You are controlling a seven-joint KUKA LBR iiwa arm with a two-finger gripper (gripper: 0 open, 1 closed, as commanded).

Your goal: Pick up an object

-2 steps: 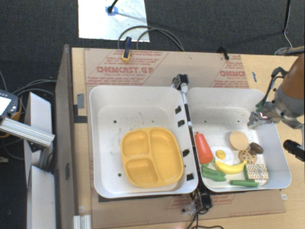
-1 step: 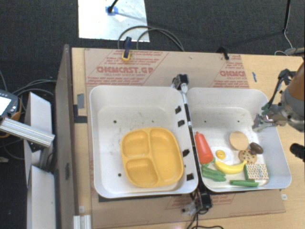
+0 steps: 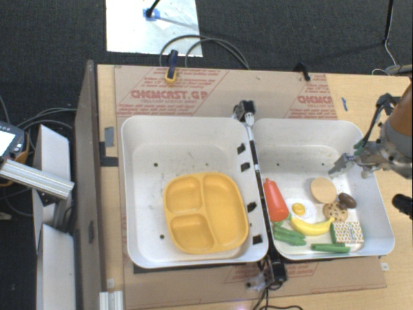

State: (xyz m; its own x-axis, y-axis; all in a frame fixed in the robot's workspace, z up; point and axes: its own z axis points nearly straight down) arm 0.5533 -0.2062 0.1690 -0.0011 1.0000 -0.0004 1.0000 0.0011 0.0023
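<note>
The gripper (image 3: pixel 345 163), its opening impossible to judge, hangs over the right bin (image 3: pixel 303 134) above the crowded toy food (image 3: pixel 316 218), where it could jam between neighbouring pieces.

Just beside the gripper (image 3: pixel 353 159), the right bin (image 3: pixel 290 141) looks smooth white plastic, its toy banana (image 3: pixel 312 225) glossy, while the farther yellow tray (image 3: pixel 206 212) seems matt plastic on a paper-covered bench (image 3: pixel 213 89).

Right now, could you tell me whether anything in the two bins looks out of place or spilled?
Nothing stands out. The yellow tray lies flat in the left bin, slightly turned. The toy foods, including the banana and carrot, sit clustered in the right bin.
</note>
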